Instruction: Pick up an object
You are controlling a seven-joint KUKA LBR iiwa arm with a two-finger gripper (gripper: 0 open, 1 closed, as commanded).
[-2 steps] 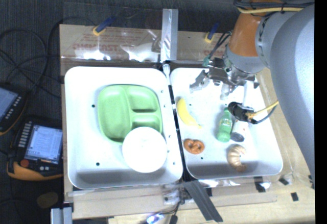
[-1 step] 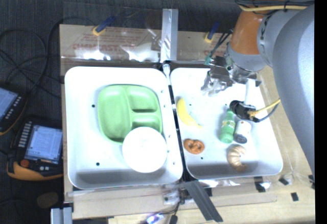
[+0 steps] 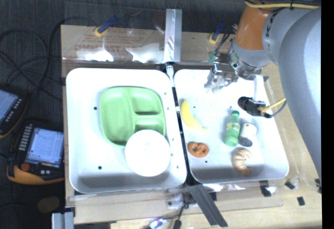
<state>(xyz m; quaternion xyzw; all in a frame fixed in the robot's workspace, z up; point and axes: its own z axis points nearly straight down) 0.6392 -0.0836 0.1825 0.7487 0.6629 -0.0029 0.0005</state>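
Over the far left part of the right bin (image 3: pixel 219 105), the pincer (image 3: pixel 219 81) hung above bare floor, well apart from every object; its opening could not be told, and nothing showed in its hold. A descent there would likely close on nothing, and the green bottle (image 3: pixel 232 130), just beside the white jar (image 3: pixel 247 134), could topple if clipped. That bin held one banana (image 3: pixel 190 116), one pretzel (image 3: pixel 198 148), one bottle, one jar and one croissant (image 3: pixel 241 158); the left bin (image 3: pixel 83 118) held one green tray (image 3: pixel 130 110) and one white bowl (image 3: pixel 147 154).

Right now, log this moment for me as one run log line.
gripper: over far end of right bin, bare floor | right bin: banana, pretzel, green bottle, croissant | left bin: green tray, white plate
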